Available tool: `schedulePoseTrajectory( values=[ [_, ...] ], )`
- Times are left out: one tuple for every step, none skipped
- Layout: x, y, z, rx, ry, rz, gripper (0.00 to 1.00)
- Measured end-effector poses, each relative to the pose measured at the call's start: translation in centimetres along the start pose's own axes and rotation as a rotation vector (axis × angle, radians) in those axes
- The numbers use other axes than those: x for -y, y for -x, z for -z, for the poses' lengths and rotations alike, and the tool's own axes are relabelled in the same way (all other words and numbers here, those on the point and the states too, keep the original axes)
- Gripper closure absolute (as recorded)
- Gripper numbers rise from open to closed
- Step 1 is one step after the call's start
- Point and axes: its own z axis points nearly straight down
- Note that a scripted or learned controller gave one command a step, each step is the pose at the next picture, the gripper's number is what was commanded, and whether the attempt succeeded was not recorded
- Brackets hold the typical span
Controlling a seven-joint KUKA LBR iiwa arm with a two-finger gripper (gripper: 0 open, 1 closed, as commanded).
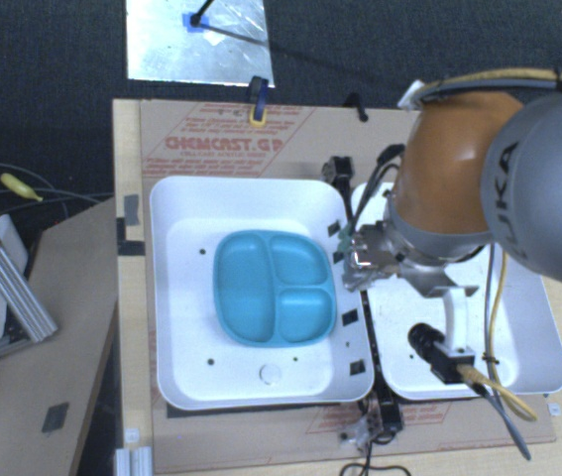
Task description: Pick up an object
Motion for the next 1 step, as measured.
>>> schedulePoseTrajectory(
  values=[
    [0.15,-2.31,-1.85,0.0,-0.007,0.006,1.0]
  ],
)
